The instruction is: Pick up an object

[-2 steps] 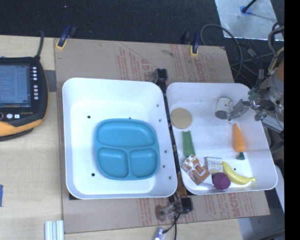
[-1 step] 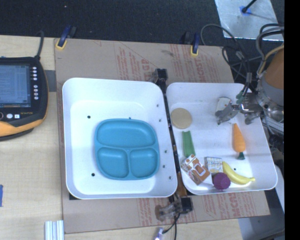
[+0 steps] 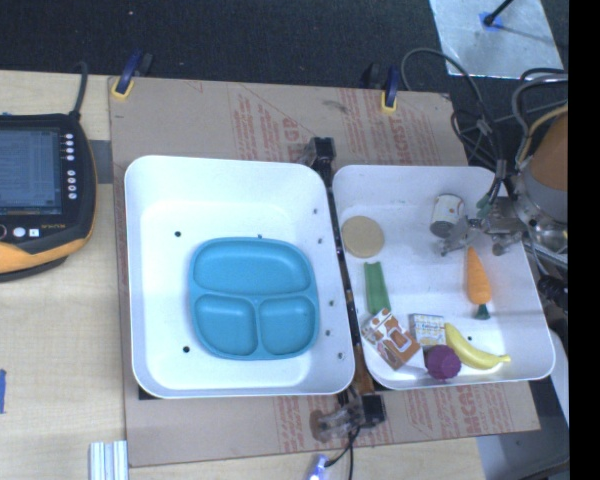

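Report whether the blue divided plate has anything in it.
Empty. All three compartments of the blue divided plate show bare blue; it lies alone in the left bin.

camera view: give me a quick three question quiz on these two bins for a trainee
1. True or false: the blue tray lies in the left bin.
2. Which thing lies closest to the banana?
A. the tan disc
B. the purple ball
C. the green stick
3. Fill in: the orange thing just below the gripper in the right bin is a ____.

Key
1. true
2. B
3. carrot
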{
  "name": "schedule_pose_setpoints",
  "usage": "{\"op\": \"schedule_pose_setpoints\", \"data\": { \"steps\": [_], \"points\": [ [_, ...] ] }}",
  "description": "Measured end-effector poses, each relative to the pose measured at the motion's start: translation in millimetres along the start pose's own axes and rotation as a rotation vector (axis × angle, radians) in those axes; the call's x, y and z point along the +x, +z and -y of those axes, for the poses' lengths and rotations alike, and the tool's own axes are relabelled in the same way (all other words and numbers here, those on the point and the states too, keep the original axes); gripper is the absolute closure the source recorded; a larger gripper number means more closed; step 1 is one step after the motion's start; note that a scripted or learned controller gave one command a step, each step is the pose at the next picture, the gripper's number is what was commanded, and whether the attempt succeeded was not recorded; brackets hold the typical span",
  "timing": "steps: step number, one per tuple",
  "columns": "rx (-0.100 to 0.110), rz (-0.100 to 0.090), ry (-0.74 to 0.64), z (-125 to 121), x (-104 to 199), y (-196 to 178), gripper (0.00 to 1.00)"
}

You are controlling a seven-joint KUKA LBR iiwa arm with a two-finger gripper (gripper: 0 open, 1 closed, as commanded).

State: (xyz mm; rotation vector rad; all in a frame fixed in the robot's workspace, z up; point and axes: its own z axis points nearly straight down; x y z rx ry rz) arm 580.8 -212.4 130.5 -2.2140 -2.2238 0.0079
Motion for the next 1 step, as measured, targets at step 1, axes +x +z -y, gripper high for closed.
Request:
{"op": "schedule_pose_setpoints", "data": {
  "steps": [1],
  "points": [
    [-0.005, 0.000, 0.001, -60.1, 0.1, -72.3, 0.00]
  ]
}}
